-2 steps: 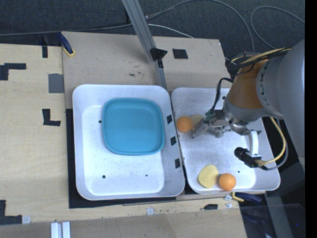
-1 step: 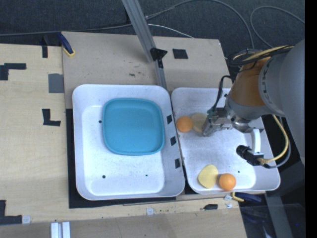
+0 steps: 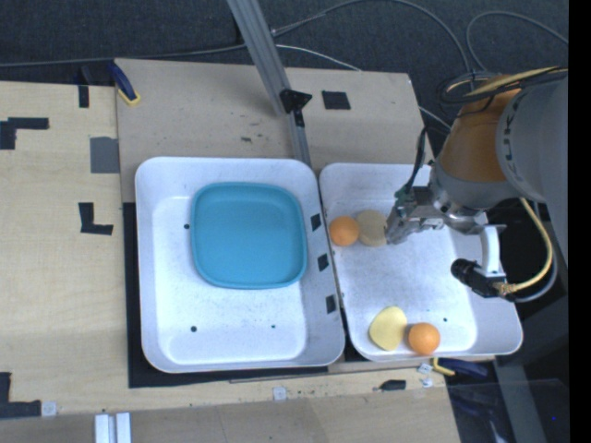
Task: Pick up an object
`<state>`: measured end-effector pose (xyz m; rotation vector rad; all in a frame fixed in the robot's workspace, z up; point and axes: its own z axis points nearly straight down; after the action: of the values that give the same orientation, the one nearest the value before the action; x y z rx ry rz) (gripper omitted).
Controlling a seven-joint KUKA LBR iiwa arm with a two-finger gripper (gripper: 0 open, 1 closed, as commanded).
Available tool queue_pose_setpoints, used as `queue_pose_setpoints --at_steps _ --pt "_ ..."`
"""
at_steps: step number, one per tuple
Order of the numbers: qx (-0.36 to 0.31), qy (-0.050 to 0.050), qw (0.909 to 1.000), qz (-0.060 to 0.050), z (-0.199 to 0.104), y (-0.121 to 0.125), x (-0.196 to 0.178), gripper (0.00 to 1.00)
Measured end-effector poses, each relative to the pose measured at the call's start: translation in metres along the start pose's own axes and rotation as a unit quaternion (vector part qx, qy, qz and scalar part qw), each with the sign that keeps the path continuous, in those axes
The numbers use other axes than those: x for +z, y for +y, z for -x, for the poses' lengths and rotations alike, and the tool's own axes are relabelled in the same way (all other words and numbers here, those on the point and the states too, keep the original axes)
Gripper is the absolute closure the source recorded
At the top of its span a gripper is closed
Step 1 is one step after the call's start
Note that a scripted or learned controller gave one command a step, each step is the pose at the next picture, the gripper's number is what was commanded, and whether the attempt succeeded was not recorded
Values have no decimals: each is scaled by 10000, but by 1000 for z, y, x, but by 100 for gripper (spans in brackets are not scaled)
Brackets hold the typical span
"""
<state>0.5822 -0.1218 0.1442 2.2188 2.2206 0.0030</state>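
Counter (image 3: pixel 55 275), left bin (image 3: pixel 166 340) with blue plate (image 3: pixel 247 234). Right bin (image 3: pixel 480 335): claw (image 3: pixel 399 229) low beside tan puck (image 3: pixel 371 228), orange ball (image 3: pixel 343 232) touching it. Claw spread: cannot tell. Approach step; next, close and lift.

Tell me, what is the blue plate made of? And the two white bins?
The blue plate looks like plastic: smooth, evenly coloured, matte with a soft sheen and rounded corners. The white bins, left and right, also look like moulded plastic, with rounded rims and dark scuffs and specks. I can't be certain.
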Motion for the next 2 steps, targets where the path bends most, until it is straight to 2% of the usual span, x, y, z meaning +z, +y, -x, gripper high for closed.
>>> queue_pose_setpoints --at_steps 1,2 --pt "2 0 10000 2 0 1 -52 100" --pt "-16 7 10000 -13 -43 10 -62 100"
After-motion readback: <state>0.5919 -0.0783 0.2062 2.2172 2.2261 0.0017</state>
